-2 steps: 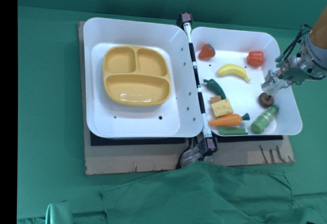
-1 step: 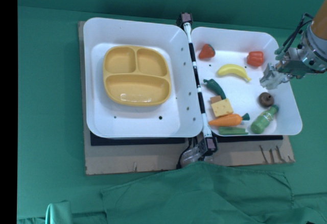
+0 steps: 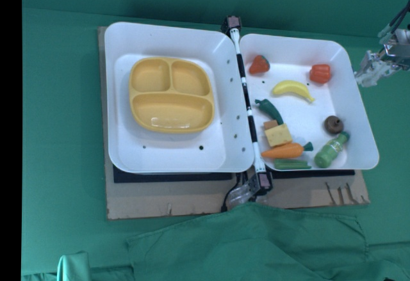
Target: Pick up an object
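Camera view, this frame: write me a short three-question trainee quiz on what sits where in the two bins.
1. True or false: the yellow divided plate lies in the same bin as the banana.
2. Multiple choice: which item lies closest to the right bin's near right corner? A) strawberry B) green bottle C) red pepper
3. Fill in: the gripper sits just outside the right bin's ____ rim.

Key
1. False: the plate is in the left bin, the banana in the right one.
2. B
3. right, in this view, level with the red pepper.
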You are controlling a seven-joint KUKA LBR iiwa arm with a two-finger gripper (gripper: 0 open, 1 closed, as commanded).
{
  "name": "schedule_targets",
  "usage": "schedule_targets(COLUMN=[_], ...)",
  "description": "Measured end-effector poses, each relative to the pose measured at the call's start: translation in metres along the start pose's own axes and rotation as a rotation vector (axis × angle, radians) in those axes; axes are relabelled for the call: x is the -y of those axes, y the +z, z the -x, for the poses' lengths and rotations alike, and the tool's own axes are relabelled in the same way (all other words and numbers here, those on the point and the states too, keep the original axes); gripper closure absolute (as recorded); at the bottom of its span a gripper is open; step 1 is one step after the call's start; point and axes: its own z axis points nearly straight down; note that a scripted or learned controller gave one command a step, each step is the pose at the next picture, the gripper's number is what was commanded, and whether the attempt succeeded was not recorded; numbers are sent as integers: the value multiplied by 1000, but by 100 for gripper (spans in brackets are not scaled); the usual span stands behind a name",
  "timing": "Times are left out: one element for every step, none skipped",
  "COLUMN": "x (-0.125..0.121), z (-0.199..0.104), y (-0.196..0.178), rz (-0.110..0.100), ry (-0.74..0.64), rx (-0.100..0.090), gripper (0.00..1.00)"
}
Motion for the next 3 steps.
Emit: schedule_targets(x=[-6,-36,-24], z=[-14,-8,-44], y=[6,-43,-59], rz=[-7,0,-3], ry=[-3,-5,-5], rx=[-4,-2,-4], gripper=[100,100,100])
